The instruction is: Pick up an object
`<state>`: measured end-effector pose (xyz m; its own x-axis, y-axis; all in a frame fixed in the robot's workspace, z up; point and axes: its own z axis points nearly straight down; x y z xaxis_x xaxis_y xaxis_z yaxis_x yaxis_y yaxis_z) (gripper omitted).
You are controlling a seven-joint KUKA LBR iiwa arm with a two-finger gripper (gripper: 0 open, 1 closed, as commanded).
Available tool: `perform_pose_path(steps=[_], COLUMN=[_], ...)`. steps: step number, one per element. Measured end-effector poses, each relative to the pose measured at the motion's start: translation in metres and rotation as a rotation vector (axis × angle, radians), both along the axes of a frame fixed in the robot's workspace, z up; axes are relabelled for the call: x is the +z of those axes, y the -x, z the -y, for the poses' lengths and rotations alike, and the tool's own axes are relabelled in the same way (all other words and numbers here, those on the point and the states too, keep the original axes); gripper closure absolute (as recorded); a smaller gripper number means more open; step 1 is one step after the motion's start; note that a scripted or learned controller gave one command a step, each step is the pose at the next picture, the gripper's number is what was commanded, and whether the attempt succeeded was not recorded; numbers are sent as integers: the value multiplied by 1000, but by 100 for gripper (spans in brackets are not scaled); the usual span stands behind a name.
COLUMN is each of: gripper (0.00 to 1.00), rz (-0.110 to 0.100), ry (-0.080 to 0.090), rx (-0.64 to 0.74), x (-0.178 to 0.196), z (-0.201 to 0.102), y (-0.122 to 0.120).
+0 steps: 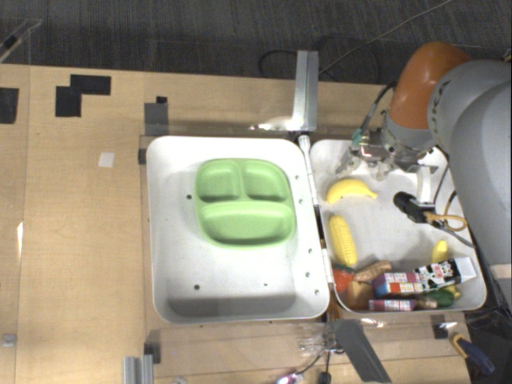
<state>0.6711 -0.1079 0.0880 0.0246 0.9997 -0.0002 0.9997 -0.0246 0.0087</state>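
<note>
Sitting in left bin point(172, 242): 1 green tray point(244, 201); right bin point(386, 224): banana point(350, 190), corn point(343, 241); gripper point(370, 152) grasp unreadable

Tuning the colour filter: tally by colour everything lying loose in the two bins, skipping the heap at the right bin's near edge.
Green: 1 (plate)
Yellow: 3 (banana, corn, small piece just above the heap)
Total: 4
The heap is too jumbled to count.
</note>
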Motion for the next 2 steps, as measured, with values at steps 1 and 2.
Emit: perform_pose_path(steps=[1,2], gripper=[0,100], rz=[2,11], ry=[0,-3], rx=[32,33], x=[2,15], z=[-10,-12], y=[57,54])
